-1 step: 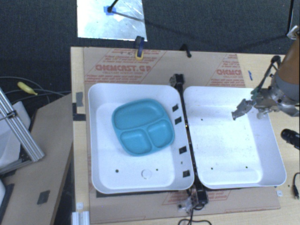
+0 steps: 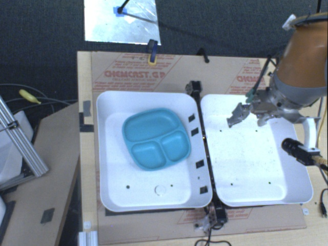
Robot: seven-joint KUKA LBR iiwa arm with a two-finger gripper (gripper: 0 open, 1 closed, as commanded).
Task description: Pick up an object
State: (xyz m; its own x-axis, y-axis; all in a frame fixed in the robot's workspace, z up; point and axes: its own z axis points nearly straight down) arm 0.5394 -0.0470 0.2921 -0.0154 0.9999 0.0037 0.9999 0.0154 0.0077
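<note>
Jaws: the jaws (image 2: 237,118) hang over the right bin, near its top left part. They are small and grey here, and I cannot tell how far apart they are. I cannot see a thing held in them.

Arm: the grey arm (image 2: 302,86) comes in from the right side. It has a big orange band (image 2: 310,50) above the wrist. Thin green and black wires run down beside it toward the wrist.

Right bin: the right bin (image 2: 256,188) is white and shallow. Its floor has a few tiny dark dots. A black round part (image 2: 297,151) sticks in over its right edge.

Left bin: the left bin (image 2: 115,188) is white too and sits just beside the right one. Small black clips run along the wall where the two bins meet.

Plate: a blue plate (image 2: 156,138) lies flat in the middle of the left bin. It has three parts, one big and two small. It is well apart from the jaws.

Desk: both bins sit on a brown board with red letters, and the board lies on the desk (image 2: 56,152).

Far back: a shiny silver sheet (image 2: 120,14) lies on the dark floor past the board.
</note>
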